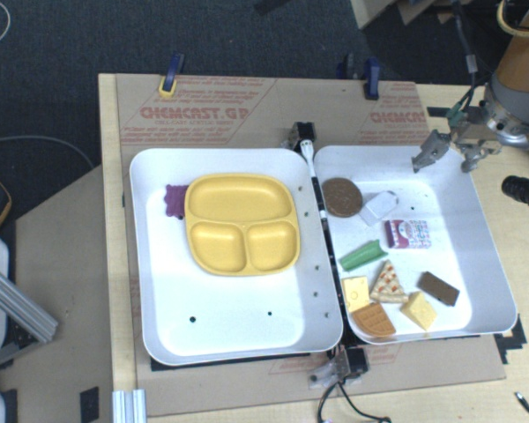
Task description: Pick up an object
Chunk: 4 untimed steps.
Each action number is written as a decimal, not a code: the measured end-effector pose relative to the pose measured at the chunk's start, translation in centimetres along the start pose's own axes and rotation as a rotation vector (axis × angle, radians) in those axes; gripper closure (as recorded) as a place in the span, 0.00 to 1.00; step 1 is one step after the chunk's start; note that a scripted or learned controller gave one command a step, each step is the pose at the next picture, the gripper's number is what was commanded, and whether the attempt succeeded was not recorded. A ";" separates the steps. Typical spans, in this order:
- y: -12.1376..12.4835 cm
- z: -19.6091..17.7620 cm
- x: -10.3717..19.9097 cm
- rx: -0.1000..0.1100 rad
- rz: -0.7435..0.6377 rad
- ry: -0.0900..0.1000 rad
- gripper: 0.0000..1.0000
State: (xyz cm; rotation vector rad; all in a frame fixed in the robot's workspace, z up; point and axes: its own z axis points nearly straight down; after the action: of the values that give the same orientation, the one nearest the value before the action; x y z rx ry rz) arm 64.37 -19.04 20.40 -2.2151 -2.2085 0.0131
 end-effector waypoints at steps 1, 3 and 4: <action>0.3 -0.9 0.0 -0.015 -0.003 -0.003 0.00; 1.2 11.4 0.6 -0.013 -0.006 -0.003 0.00; 1.3 11.9 0.6 -0.013 -0.005 -0.003 0.00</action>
State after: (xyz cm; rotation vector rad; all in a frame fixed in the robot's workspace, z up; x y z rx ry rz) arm 65.44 -18.36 8.49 -2.2173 -2.2220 0.0025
